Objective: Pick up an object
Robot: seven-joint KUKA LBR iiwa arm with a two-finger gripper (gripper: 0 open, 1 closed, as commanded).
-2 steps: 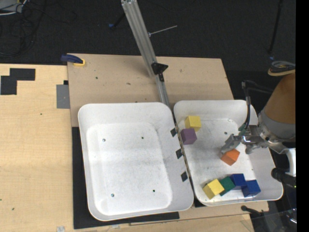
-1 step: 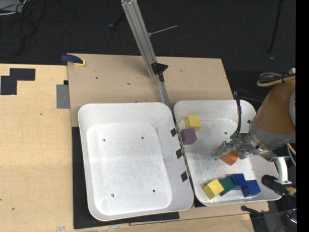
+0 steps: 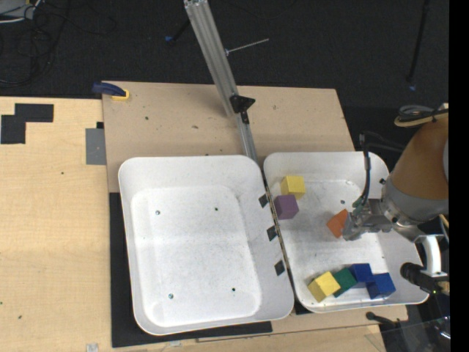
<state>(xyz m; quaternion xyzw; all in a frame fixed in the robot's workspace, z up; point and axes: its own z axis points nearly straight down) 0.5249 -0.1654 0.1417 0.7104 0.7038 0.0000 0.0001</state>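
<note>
Orange block [image 3: 337, 223] in the right bin [image 3: 322, 169], tilted corner-up, no clear long axis, touching the gripper [image 3: 355, 226] on its right, finger state unclear, purple block [image 3: 286, 206] to its left

— What colours sit in the right shallow white plastic bin [image 3: 322, 166]?

— A yellow cube [image 3: 293, 185], a purple cube [image 3: 286, 206], an orange block [image 3: 337, 224], then a second yellow cube [image 3: 323, 285], a green block [image 3: 344, 280] and two blue blocks [image 3: 371, 279].

— And the other one?

— The left shallow white plastic bin [image 3: 192, 248] is plain white with a few dark dots. The grey arm [image 3: 425, 178] wears an orange band, over a pale wooden bench [image 3: 176, 119].
</note>
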